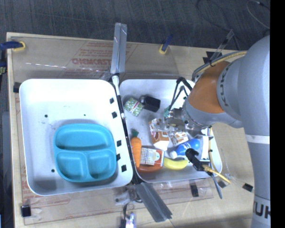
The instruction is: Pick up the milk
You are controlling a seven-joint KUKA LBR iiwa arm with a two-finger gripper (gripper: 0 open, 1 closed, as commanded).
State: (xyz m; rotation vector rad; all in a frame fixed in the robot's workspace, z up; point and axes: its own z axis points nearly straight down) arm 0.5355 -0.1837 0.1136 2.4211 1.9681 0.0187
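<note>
Dark carpeted floor surrounds a pale wooden bench (180,61) with red printed lettering near its far edge; blue clamps sit on the far edge and far-left corner.

Arm (242,89): grey, enters from the right, bulky links covering the right bin's right rim. Orange band above the wrist sits over the right bin's far-right corner. Wrist angled down and leftward into the bin.

Left bin (33,99): white, shallow. Holds a light-blue compartment tray (84,152), three sections, lying toward the near-right corner of that bin.

Right bin (137,87): white, cluttered through its middle and near half.
- Milk (150,157): small carton with orange and white print, lying flat near the near-left corner, just beside the carrot.
- Carrot (136,148): orange, green top, along the left wall, pointing lengthwise toward the near edge.
- Banana (175,164): yellow, by the near edge, right of the milk.
- Blue-and-white bottle (186,148): just above the banana, touching it.
- Brown-and-white packet (160,131): mid-bin, directly under the wrist hardware.
- Black block (152,102): toward the far wall.
- Green-white packet (133,106): far-left corner area, beside the black block.

Gripper (173,123): low over the middle of the right bin, above the brown-and-white packet, apart from the milk. Cannot tell from this view whether it is spread or closed; cables and clutter mask it
</note>
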